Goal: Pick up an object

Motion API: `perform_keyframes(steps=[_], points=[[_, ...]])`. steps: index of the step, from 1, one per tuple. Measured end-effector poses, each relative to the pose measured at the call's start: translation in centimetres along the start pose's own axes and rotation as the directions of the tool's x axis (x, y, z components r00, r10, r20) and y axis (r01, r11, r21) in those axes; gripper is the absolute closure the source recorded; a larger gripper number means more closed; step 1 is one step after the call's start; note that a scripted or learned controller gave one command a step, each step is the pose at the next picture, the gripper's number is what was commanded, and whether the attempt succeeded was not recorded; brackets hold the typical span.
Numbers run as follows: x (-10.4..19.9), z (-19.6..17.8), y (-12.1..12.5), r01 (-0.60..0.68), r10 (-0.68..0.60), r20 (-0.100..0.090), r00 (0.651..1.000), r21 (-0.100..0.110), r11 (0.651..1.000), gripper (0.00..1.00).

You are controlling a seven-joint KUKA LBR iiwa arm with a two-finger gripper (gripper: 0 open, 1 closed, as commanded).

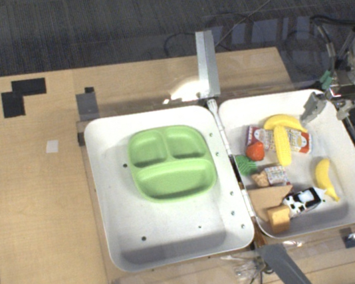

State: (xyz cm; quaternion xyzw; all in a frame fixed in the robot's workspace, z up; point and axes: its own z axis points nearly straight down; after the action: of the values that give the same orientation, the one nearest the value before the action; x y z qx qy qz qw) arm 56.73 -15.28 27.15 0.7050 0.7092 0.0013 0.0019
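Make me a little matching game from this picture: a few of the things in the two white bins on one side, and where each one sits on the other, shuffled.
Things:
1. green divided plate
2. large banana
3. black-and-white toy cow
4. gripper

Places:
A. near the front of the right bin, beside a tan block
B. over the far right corner of the right bin
C. middle of the left bin
D. far half of the right bin, lying over a red-and-white packet

Pairs: 1-C, 2-D, 3-A, 4-B
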Motion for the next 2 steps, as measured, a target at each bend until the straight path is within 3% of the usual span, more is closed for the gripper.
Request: perform_keyframes(steps=[1,2], points=[[0.5,8.7,1.1,-0.091,0.091,0.000,0.996,0.002,0.996,0.00],[0.2,9.6,5.4,0.064,-0.064,0.000,0.998,-0.001,0.998,0.00]])
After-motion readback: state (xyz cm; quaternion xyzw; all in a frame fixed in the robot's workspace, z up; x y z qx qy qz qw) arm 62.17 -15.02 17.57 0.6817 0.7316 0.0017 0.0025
